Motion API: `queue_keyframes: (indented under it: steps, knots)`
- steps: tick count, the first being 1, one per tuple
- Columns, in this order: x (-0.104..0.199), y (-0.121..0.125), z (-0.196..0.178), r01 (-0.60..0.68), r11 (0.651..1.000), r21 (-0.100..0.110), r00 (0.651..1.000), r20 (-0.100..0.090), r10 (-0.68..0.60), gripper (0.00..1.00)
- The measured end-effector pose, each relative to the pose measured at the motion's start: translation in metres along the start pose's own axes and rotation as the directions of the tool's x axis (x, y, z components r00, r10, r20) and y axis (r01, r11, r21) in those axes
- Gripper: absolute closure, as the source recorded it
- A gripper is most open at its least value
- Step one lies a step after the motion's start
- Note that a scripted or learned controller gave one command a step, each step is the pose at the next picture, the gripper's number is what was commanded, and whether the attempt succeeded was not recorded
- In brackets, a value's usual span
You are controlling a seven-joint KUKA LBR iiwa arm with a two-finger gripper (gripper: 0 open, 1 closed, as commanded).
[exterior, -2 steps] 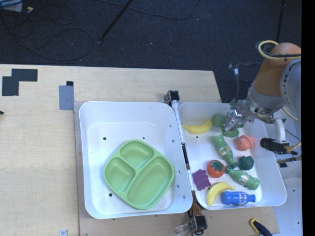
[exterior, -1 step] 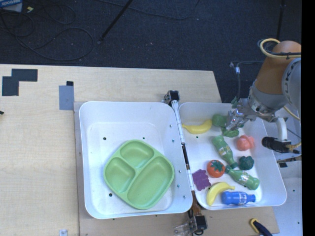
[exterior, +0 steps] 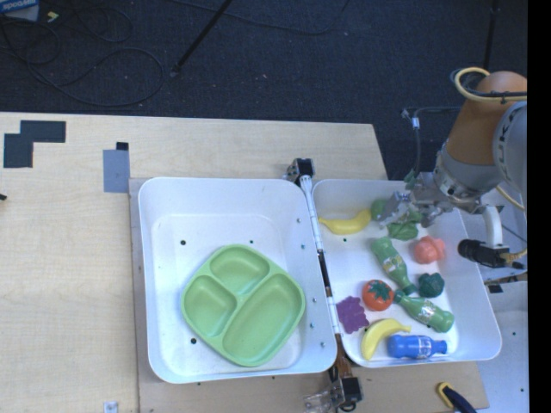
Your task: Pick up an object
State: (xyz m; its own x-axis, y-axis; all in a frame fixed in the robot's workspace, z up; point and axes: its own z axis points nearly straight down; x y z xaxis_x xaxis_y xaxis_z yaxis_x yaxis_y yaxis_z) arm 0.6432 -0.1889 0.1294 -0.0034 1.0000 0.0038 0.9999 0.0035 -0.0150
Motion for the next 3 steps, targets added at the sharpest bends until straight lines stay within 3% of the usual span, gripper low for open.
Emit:
queue_keyframes:
  steps: [1,2,3]
  knots:
    - [-0.0204,0.0013,0.0426,-0.002,1.000,-0.012,1.000,0.003,0.002,0.00]
    - [-0.0205,0.0005,0.0345,-0.002,1.000,-0.008,1.000,0.002,0.002,1.00]
    - [-0.0205,0.0006,0.0345,-0.001,1.000,-0.008,1.000,0.002,0.001,0.00]
